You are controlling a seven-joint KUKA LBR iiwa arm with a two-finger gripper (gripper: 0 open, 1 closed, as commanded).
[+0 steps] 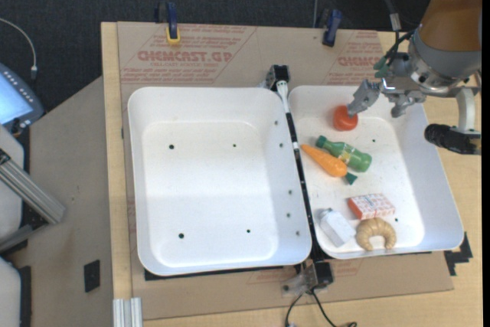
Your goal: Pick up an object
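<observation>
The right bin (429, 188) holds several small items. A round red-orange piece (344, 119) lies near its back. A green bottle (348, 152) and an orange carrot (325, 161) lie side by side in the middle. At the front are a red and white box (370, 205), a white block (335, 226) and a tan croissant (376, 233). My gripper (380, 102) hangs over the bin's back part and is open, with nothing between its fingers. Its left finger (361, 98) ends right at the red-orange piece.
The left bin (142, 165) sits beside the right one, with a black divider bar (291, 134) between them. Blue clamps (170, 15) (331, 25) grip the board's far edge. The arm's orange band (455, 8) rises at the upper right.
</observation>
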